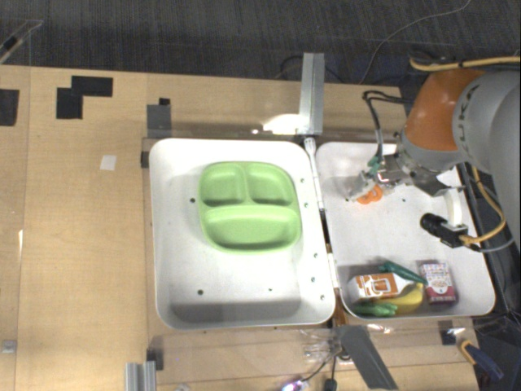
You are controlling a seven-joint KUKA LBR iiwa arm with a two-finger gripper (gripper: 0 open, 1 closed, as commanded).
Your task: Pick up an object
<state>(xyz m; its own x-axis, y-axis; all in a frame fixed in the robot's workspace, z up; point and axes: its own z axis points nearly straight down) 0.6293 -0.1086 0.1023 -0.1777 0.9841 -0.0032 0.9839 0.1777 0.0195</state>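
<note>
— Looking at the two-finger gripper point(376, 179), can you read its fingers?
— You can't tell — they blur over a small orange object point(370, 195) in the right white bin point(391, 235); its long axis is unclear.

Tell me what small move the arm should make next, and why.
Probably a short, slow lift straight up. The gripper sits low in the right bin, right at a small orange object, but the view doesn't settle whether it has a hold. Raising it a little would show whether the object comes along, well apart from the items heaped at the bin's near edge.
</note>
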